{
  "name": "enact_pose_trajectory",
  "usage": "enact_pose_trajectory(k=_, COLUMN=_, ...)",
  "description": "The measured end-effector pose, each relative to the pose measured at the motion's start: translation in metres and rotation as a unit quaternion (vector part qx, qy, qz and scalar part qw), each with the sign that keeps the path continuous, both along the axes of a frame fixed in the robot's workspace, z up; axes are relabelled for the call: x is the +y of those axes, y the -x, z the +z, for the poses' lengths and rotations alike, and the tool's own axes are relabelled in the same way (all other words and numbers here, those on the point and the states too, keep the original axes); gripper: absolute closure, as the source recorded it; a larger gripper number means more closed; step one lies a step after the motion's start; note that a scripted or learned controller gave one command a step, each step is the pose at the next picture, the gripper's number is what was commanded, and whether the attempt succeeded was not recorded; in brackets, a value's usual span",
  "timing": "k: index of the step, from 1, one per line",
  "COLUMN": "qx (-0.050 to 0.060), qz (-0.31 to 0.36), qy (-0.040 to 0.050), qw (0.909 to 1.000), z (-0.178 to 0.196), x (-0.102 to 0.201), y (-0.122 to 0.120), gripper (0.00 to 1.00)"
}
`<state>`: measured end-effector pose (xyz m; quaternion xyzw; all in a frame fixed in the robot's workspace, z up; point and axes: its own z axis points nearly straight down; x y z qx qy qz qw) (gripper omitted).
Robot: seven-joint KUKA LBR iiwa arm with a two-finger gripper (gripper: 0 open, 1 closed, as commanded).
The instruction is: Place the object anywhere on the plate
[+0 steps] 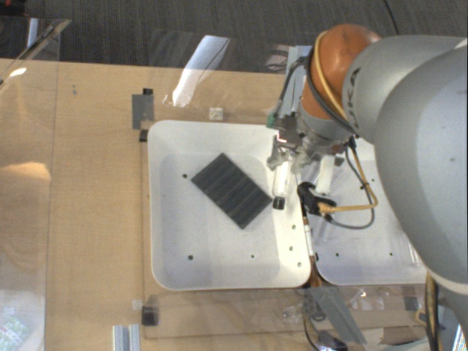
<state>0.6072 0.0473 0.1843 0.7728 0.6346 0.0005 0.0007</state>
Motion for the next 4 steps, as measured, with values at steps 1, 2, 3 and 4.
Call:
enact_pose_trajectory(k=1, qx=-0.001, qz=-0.016, qy=-0.0003, qw=0.9999, z=0.001, x=0.007, y=-0.022, gripper=1.00)
enact_pose_trajectory(k=2, qx=-0.002, qz=-0.013, qy=0.0000, qw=0.9999, z=0.011, x=0.009, y=-0.023, gripper=1.00)
enact_pose_trajectory(k=3, qx=-0.003, qz=-0.009, qy=0.0002, qw=1.0000, z=0.022, x=0.011, y=-0.024, gripper=1.00)
enact_pose_trajectory(k=4, qx=-0.005, qz=-0.005, qy=0.0005, qw=1.0000, z=0.033, x=0.012, y=-0.025, gripper=1.00)
